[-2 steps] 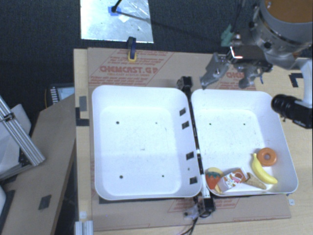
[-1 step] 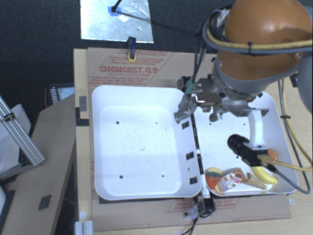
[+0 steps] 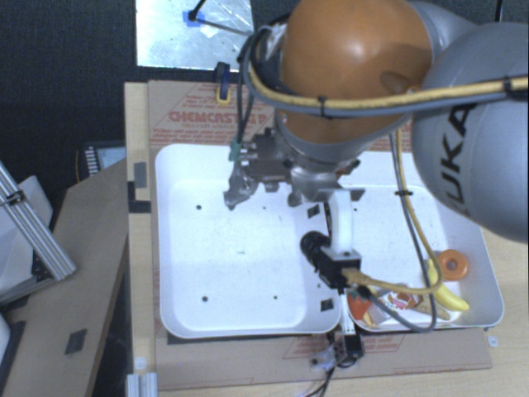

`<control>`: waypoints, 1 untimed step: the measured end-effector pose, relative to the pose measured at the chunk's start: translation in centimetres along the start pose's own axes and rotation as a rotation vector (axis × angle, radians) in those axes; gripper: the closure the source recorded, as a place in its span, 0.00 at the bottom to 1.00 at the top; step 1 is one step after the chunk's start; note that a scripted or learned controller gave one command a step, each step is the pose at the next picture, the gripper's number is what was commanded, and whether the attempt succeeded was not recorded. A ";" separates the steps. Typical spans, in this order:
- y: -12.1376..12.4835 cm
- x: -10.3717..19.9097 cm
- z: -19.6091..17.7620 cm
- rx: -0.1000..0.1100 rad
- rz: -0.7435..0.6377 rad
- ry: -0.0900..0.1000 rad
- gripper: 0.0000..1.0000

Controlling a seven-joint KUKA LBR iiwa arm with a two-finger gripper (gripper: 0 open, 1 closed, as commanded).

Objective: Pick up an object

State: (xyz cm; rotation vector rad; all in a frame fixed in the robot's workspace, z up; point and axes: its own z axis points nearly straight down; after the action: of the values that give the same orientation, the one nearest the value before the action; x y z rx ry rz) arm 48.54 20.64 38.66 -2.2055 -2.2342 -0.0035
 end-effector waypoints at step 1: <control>9.5 -4.0 -1.7 -0.008 0.018 -0.003 0.00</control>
State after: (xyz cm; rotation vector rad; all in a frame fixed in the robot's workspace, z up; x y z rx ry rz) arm 58.09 16.77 40.37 -2.2306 -2.2201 -0.0084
